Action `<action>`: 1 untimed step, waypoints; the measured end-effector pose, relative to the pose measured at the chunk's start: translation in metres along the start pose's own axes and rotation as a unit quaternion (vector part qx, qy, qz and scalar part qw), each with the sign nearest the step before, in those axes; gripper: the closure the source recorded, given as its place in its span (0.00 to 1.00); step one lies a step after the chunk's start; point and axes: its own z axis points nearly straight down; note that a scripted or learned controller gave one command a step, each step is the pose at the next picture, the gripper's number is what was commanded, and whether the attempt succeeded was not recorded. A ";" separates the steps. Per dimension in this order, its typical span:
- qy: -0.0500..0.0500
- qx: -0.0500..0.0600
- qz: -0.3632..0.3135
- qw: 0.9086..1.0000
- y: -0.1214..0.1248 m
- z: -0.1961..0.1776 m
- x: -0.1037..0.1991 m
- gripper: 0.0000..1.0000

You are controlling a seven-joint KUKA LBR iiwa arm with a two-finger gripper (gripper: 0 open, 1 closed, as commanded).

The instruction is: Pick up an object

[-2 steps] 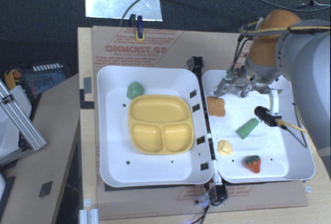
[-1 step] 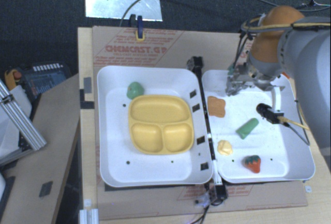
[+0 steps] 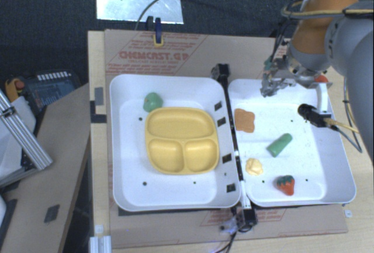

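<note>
End effector (image 3: 273,89) hangs over the far part of the right bin (image 3: 336,184), close to the divider that it shares with the left bin (image 3: 125,129). Whether it is released or clenched cannot be told from this angle, and nothing is visibly carried.

Every candidate lies nearer the camera than the end effector. The orange piece (image 3: 245,120) is nearest, just below it and a little to the left in the view. The green cylinder (image 3: 279,144) lies further down, almost in line with it. The yellow lump (image 3: 254,166) and the red fruit (image 3: 286,184) are farthest, near the bin's front wall. A green lump (image 3: 153,101) and a yellow tray (image 3: 181,139) sit well off to the left, across the divider.

Risks, as I judge them:
- The orange piece looks flat and thin, so a closing grip may scrape the floor and slide over it.
- It also lies near the divider, which the descent could strike.
- The cylinder lies tilted on its side, so a grip across its length may roll it away.
- The yellow lump looks small, so a slight offset would miss it.
</note>
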 end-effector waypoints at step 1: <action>0.000 -0.001 0.000 1.000 0.002 -0.055 0.000 1.00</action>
